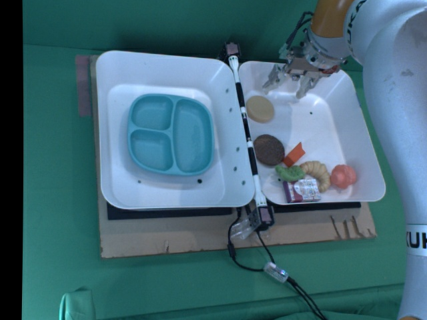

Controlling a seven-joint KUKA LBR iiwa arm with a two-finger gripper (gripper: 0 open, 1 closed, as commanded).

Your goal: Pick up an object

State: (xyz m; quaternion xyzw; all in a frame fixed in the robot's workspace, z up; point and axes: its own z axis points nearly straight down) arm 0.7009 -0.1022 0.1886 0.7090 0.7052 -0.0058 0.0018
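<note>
I've got the gripper (288, 81) over the right bin's (347, 122) far end, fingers spread, nothing between them. Nearest target: tan disc (260, 109), just below-left of it. Still approach, I think; height is hard to judge. Next: shift over disc, descend.

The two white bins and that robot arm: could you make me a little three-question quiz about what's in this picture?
1. True or false: the teal divided plate lies in the left bin.
2. Which lies nearest the gripper: a) tan disc b) brown patty c) croissant?
3. Fill in: the gripper's fingers are spread with ____ between them.

Key: 1 true; 2 a; 3 nothing.
</note>
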